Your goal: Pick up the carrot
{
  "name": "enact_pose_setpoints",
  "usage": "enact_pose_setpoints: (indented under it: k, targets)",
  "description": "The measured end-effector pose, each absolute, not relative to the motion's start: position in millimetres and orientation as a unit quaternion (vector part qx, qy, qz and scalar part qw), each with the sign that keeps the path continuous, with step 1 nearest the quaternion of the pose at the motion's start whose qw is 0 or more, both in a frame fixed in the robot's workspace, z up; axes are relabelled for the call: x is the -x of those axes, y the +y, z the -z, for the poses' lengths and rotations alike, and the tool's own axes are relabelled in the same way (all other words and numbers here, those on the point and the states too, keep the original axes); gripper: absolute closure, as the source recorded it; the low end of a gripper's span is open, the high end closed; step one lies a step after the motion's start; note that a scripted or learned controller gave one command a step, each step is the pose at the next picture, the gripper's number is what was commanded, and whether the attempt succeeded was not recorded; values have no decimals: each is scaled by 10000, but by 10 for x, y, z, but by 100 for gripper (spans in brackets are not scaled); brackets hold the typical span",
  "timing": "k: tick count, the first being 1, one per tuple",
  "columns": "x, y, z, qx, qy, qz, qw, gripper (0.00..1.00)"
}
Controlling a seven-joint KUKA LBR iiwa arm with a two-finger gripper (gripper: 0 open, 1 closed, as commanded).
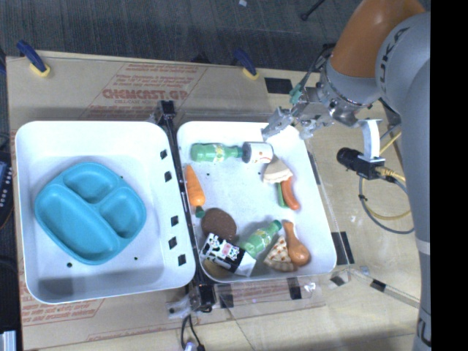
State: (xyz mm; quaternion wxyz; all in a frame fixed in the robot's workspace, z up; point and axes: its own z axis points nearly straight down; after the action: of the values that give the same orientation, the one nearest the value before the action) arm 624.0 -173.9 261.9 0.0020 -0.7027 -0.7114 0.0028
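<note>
A counter (pixel 351 269) seen from above holds two shallow white bins side by side. The left bin (pixel 44 284) contains a blue divided plate (pixel 88 210). The right bin (pixel 219 134) is crowded with toy food.

The carrot (pixel 194 186) lies against the right bin's left wall, just beside the divider between the bins, its orange body running roughly top to bottom. Just below it sits a brown round cookie (pixel 219 222), then a black-and-white carton (pixel 221 251). A green bottle (pixel 216 152) lies on its side near the carrot's upper end. Farther right are a sandwich wedge (pixel 276 171), a hot dog (pixel 289 194), a second green bottle (pixel 262 240), a chicken drumstick (pixel 295 246) and a pizza slice (pixel 278 256).

The grey arm reaches in from the right; its gripper (pixel 281 121) hovers over the bin's upper right corner, well apart from the carrot. Whether the jaws are spread or closed cannot be told from here, and nothing is visibly held.

Likely risks: the carrot hugs the wall, so a jaw could strike the rim or divider. Descending slightly off could catch the bottle or the cookie instead. The rounded, tapered carrot may also slip out under a squeeze.
</note>
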Motion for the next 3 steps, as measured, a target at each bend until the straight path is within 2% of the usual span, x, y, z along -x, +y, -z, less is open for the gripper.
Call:
enact_pose_setpoints:
  k: [1, 2, 3]
  targets:
    - [-6243, -1092, -1269, 6878, -7259, -63, 77, 0]
    - [-6188, -999, -895, 6880, -7257, -51, 35, 0]
    - [-6112, -957, -918, 8250, -5651, -32, 26, 0]
